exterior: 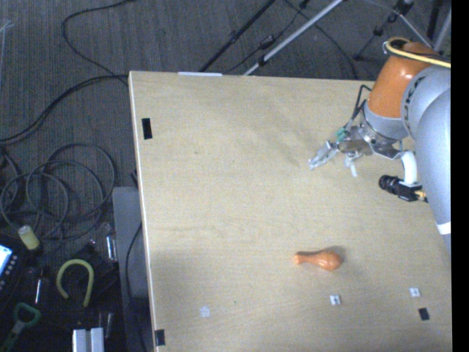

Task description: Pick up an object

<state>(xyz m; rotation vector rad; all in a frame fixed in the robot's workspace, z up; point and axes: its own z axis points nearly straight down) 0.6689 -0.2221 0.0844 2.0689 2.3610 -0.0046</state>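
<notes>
Orange and pear-shaped, the object (pixel 319 259) lies on the tan table (pixel 220 196), long axis running 3 to 9 o'clock, narrow end toward 9. It sits well apart from the claw (pixel 331 154), toward 6 o'clock; claw's grip state cannot be told.

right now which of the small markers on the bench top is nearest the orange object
The pale square marker just below the orange object; the black marks and other pale squares lie farther off.
</notes>
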